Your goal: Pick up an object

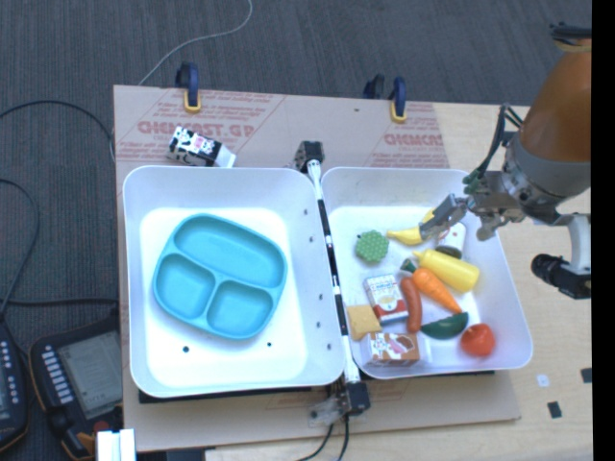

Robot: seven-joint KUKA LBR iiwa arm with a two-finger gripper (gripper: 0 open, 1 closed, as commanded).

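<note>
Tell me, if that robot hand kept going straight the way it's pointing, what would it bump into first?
Probably the banana. The hand points down and leftward into the right bin, and the banana lies just beyond its tips. How high it hangs above the toys is unclear, so this is a best guess.

A divided plate (221, 277) lies in the left bin (135, 286), while toy foods (423, 301) crowd the right bin (514, 310) beside it.

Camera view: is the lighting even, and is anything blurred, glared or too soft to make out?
Camera view: lighting is even, with soft shadows inside the white bins; no strong glare on the blue plate; the toy food is sharp enough to tell apart, though carton labels are unreadable; the gripper looks slightly soft, and the orange arm is cut off at the edge.
</note>
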